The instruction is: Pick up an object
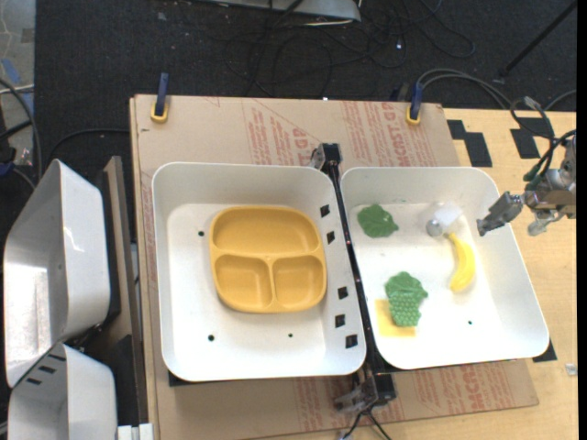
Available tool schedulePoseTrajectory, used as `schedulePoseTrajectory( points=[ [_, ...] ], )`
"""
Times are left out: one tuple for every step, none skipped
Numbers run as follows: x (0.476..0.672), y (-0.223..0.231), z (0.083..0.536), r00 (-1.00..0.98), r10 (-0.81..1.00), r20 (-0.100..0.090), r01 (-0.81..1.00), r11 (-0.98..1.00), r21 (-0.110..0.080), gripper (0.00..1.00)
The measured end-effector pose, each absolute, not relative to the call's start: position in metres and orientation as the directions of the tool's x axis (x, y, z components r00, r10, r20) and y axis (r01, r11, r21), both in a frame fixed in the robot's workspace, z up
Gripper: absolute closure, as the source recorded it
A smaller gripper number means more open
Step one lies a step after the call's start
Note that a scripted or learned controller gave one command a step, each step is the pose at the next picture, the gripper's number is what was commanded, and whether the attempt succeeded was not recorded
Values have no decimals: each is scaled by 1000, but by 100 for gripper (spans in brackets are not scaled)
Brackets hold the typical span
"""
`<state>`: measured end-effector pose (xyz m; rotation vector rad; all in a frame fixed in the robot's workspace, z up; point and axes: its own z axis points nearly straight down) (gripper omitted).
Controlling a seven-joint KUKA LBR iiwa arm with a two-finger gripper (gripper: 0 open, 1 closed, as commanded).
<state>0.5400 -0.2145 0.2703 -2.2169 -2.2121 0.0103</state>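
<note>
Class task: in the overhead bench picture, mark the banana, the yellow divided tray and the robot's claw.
banana [463,264]: camera view, middle of its curved body.
yellow divided tray [268,230]: camera view, floor of its widest compartment.
claw [497,214]: camera view, between its fingertips.

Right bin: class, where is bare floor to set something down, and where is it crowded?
Bare: the right bin's near right corner, beyond the banana. Crowded: the middle and left, around the banana, white ball and two green pieces.

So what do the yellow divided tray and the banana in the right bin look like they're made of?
The yellow divided tray looks like moulded plastic, matte with a soft sheen: uniform colour, rounded compartment ridges. The banana is probably a plastic toy: smooth, evenly yellow, unblemished. It is too small to be sure.
</note>
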Motion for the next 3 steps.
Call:
schedulePoseTrajectory(
  points=[
    [542,-214,277,-2,1000,-1,1000,2,0,0],
    [550,-206,222,-4,1000,1,1000,4,-5,0],
    [558,-208,173,0,1000,1,1000,0,-4,0]
  ],
)
